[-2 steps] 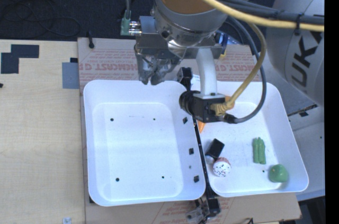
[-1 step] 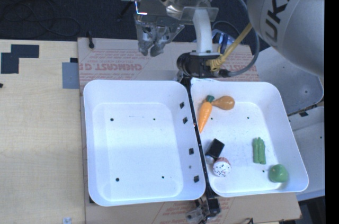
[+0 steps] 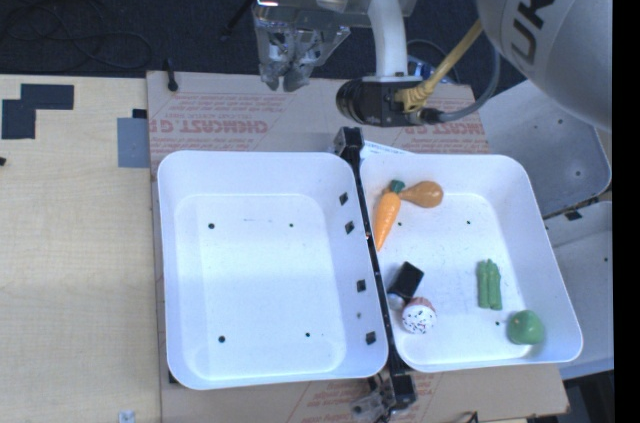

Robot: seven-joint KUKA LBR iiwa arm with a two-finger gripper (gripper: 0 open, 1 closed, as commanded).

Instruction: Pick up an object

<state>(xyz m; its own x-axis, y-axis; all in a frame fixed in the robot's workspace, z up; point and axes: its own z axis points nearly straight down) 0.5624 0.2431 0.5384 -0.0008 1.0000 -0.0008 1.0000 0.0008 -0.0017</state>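
Overhead slanted view of the worktop, on which two shallow white bins sit side by side on a cardboard sheet, their inner rims touching along a black clip strip. The left bin has a bare white floor marked by small dark dots. The right bin holds the loose objects: an orange toy carrot lying against the shared rim near the far end, its green top touching an orange-brown pear-shaped piece; a small black block near the shared rim toward the near end, with a white speckled ball just beside it; a green ridged stick-shaped vegetable toward the right wall; and a green rounded piece in the near right corner, close to the rim. The middle of the right bin's floor is open between these groups. The gripper hangs above the far edge of the cardboard, beyond the bins' far rims and well apart from every object; its jaws point downward, close together with only a narrow gap, and nothing is between them. The grey arm enters from the right, with cables trailing beside the wrist.
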